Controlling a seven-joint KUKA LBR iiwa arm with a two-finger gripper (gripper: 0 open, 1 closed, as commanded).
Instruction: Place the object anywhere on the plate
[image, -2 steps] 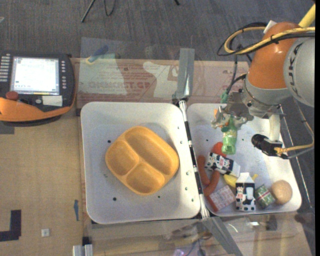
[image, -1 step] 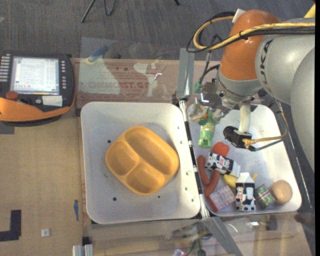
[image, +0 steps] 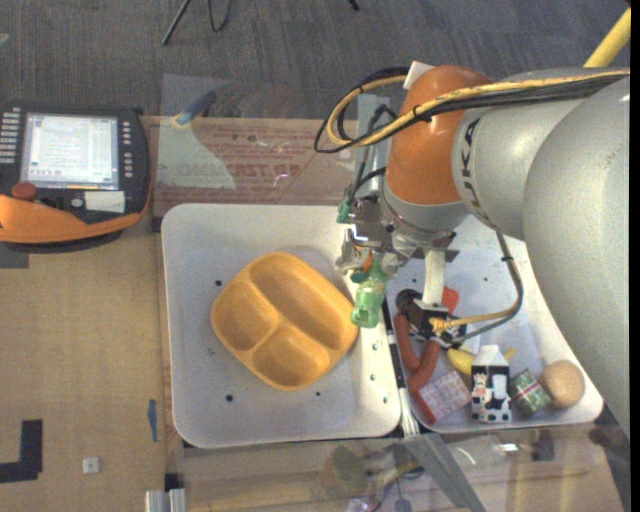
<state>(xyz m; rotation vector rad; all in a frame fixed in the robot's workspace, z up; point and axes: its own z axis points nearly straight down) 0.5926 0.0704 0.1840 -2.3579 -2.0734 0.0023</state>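
A yellow-orange plate (image: 283, 318) with three compartments lies in the left white bin (image: 190, 300). My gripper (image: 364, 268) hangs over the seam between the two bins, just off the plate's right edge. A pale green bottle (image: 368, 300) with an orange top sits between its fingers and hangs down from them. The bottle's lower end reaches the plate's right rim, and I cannot tell whether it touches. The grey arm with its orange band (image: 430, 150) covers the back of the right bin.
The right bin (image: 565, 400) holds several items: a red sausage-like piece (image: 418, 362), a banana (image: 458, 358), a small milk carton (image: 489, 385), a green can (image: 527, 390) and a brown potato (image: 563, 382). A teach pendant (image: 70, 170) rests at the back left.
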